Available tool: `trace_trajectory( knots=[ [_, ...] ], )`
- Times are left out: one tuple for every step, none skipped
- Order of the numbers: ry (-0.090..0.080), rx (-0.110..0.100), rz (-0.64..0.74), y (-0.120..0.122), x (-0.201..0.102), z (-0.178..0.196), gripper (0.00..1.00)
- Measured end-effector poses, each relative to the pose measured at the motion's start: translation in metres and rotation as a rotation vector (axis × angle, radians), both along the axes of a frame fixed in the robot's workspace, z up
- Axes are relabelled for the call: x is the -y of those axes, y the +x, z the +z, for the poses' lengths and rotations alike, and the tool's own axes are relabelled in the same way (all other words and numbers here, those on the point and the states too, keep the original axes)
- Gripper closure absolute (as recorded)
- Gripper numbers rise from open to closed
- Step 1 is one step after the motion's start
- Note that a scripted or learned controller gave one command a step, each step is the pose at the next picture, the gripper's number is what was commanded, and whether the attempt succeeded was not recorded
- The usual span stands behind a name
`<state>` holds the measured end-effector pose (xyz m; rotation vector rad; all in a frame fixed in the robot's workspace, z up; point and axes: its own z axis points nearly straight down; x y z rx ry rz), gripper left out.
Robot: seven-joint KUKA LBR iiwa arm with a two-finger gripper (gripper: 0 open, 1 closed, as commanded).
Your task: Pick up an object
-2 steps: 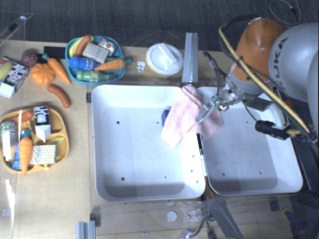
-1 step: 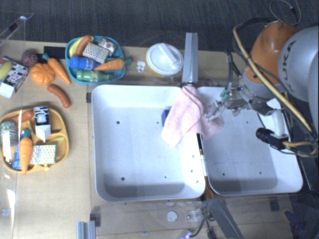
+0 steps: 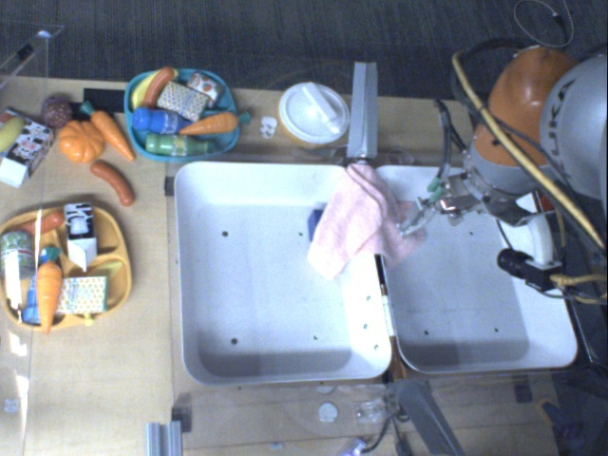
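Camera view: rumpled pink cloth [image 3: 353, 218] (draped)

Overhead setting. A light wooden surface [image 3: 142, 369] occupies the lower field; beyond its far edge lies dark grey carpeted floor [image 3: 285, 17]. A clear plastic stand [image 3: 33, 50] sits at the far left corner. Lighting is even and diffuse.
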<state>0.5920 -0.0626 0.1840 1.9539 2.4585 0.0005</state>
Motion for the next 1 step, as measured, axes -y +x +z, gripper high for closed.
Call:
trace_trajectory(
  knots=[
    [-0.001,0.013,0.256,0.0038,0.0261,-0.0934,0.00]
  ],
)
